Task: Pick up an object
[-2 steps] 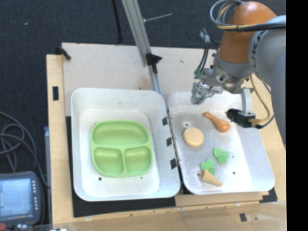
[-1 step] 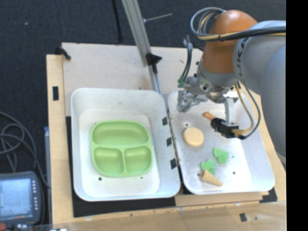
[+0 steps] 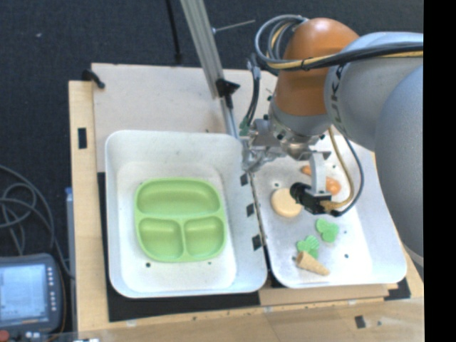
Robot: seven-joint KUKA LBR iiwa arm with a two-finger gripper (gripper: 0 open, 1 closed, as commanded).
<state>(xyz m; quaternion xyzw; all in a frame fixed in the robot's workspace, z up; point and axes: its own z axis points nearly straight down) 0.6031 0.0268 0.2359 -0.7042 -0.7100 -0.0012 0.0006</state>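
My gripper hangs below the orange wrist band, over the left rim of the right bin, close to the divide between the two bins. I see nothing held in it. A round tan piece lies in the right bin just below and to the right of the gripper. Further toward the front lie two green clover-shaped pieces and a tan cone. An orange piece lies behind them, partly hidden by the arm.
The left bin holds a green divided tray with three compartments. A slanted metal post rises behind the bins. The grey arm covers the back right of the right bin.
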